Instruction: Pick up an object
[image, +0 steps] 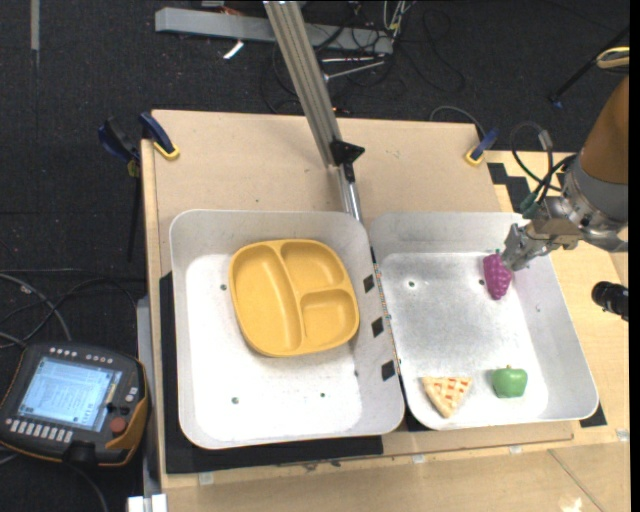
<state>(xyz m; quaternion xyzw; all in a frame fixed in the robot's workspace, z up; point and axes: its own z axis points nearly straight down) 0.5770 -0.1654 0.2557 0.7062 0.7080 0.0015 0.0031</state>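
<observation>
We see the gripper (512, 252) just above-left of the purple grapes (497, 276) (finger state we cannot tell), right of frame.

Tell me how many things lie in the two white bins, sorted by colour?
Yellow: 1, plate
Purple: 1, grapes
Green: 1, pepper
Orange-tan: 1, pizza slice
Total: 4

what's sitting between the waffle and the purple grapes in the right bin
Nothing: in the camera view, bare bin floor runs between the waffle and the grapes.
</observation>
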